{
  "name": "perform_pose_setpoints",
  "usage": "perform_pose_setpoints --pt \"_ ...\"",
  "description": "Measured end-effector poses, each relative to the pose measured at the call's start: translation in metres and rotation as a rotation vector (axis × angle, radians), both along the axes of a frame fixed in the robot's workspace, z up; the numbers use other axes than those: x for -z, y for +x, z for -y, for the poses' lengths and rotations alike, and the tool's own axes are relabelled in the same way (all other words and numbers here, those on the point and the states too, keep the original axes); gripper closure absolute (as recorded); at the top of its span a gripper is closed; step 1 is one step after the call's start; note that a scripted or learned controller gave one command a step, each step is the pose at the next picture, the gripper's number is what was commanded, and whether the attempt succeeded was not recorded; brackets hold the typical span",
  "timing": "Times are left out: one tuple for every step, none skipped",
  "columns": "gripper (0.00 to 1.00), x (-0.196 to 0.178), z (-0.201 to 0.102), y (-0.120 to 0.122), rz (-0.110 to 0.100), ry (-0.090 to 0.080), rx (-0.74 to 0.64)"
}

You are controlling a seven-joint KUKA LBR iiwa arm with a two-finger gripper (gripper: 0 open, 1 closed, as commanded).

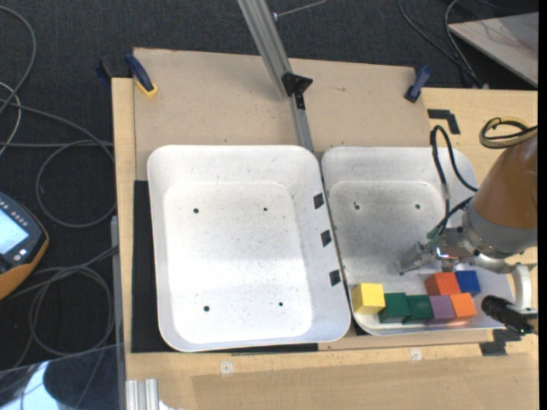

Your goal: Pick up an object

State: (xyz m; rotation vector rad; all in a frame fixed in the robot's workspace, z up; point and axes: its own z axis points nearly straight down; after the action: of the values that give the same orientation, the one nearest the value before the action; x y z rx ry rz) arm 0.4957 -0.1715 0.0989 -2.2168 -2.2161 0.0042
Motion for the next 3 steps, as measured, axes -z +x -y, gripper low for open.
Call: perform_pose_setpoints --pt "1.00 -0.014 0.000 0.002 0.009 -0.001 0.000" --pt "1.00 -0.064 0.009 0.008 0.013 -0.005 -0.001" --pt "1.00 -0.108 0.008 0.012 0.013 -0.005 -0.002"
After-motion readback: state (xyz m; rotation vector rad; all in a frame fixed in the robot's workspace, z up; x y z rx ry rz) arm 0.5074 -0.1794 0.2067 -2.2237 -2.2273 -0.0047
